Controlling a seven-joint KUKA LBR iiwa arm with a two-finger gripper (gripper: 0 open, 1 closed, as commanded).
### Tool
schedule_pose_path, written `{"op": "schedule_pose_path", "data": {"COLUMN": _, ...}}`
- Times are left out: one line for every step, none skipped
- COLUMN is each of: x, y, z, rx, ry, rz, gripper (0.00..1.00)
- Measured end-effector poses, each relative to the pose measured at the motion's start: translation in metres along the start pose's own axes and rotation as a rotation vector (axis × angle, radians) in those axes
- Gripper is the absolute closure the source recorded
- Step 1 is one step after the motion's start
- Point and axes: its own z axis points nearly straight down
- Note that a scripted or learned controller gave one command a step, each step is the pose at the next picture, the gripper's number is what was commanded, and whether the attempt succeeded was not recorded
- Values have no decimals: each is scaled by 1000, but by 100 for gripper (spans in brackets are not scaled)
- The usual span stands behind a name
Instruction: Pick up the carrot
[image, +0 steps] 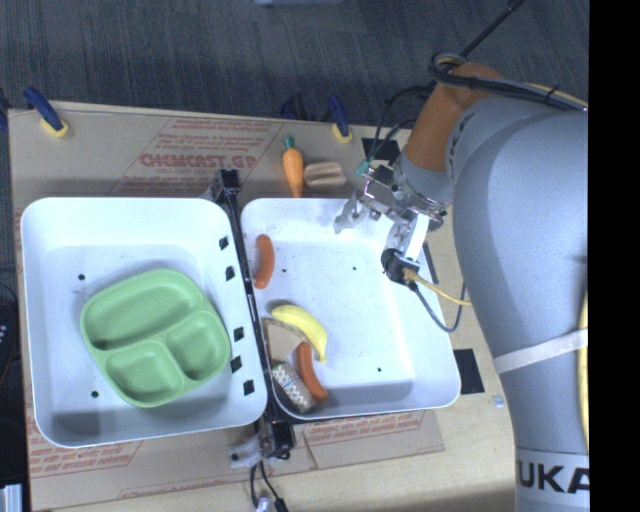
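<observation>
The carrot (292, 170), orange with a green top, lies on the cardboard just behind the back rim of the right bin (430, 372), outside both bins. My gripper (369, 240) hangs over the back right part of that bin, to the right of the carrot and a little nearer the front. Its fingers stand open, one fingertip (346, 219) near the back wall and the other further right. Nothing is between them.
A small tan block (323, 176) lies right beside the carrot. The right bin holds a sausage (264, 260), a banana (302, 328), a second sausage (311, 372) and a speckled item (288, 385). A green divided plate (155, 335) lies in the left bin (40, 300).
</observation>
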Motion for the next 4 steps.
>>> {"op": "schedule_pose_path", "data": {"x": 2, "y": -2, "z": 48, "rx": 5, "ry": 0, "rz": 131, "gripper": 0}}
{"op": "schedule_pose_path", "data": {"x": 61, "y": -34, "z": 48, "rx": 7, "ry": -1, "rz": 347, "gripper": 0}}
{"op": "schedule_pose_path", "data": {"x": 61, "y": -35, "z": 38, "rx": 12, "ry": -2, "rz": 341, "gripper": 100}}
{"op": "schedule_pose_path", "data": {"x": 31, "y": -107, "z": -89, "rx": 0, "ry": 1, "rz": 249, "gripper": 100}}
